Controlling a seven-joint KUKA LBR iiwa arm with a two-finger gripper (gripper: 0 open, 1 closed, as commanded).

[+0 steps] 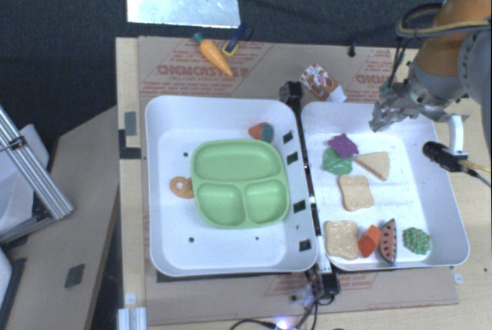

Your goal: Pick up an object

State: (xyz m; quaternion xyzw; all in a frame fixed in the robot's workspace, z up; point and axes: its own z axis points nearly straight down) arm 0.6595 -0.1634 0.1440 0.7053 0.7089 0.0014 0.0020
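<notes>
Two white bins sit side by side on the bench. Left bin holds a green divided plate, a small pretzel just beside the plate's left edge, and a strawberry near its far corner. Right bin holds toy food: purple grapes, a green leaf, a sandwich wedge, two bread slices, a watermelon slice and broccoli. The gripper hangs over the right bin's far edge, apart from the food; nothing is visible in it. A carrot lies outside, behind the left bin.
</notes>
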